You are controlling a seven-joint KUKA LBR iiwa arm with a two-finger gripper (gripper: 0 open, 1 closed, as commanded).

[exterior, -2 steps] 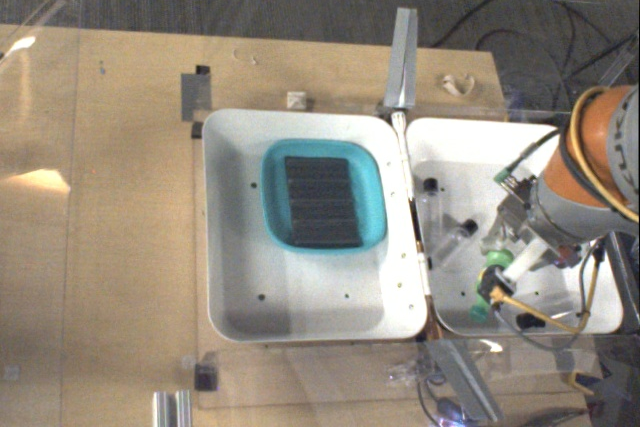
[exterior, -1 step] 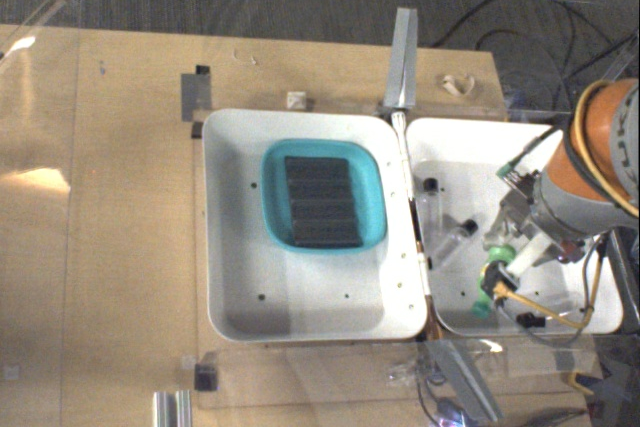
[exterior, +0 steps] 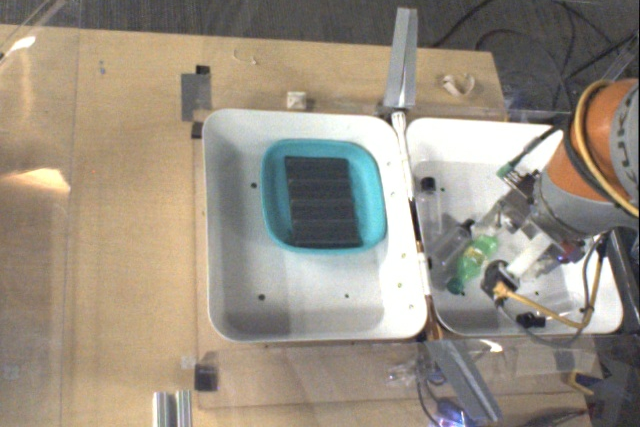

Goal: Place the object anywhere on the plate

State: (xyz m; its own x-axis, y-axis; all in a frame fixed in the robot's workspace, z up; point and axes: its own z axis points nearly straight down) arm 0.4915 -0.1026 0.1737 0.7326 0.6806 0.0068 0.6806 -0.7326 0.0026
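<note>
The gripper (exterior: 478, 260) sits low in the right bin (exterior: 440, 310). A green object (exterior: 472, 263) lies at the gripper tip; jaw state cannot be determined, and no grasp is confirmed. The teal plate (exterior: 372, 185), carrying a dark ribbed insert (exterior: 322, 203), rests in the left bin (exterior: 230, 245), well apart from the jaws, beyond the divider.

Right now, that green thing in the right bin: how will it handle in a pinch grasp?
The green object looks small and rounded, so it may roll or squirt sideways out of a pinch. It seems light for its size, easily nudged. It lies near the gripper in the right bin; its material is too blurred to judge.
</note>
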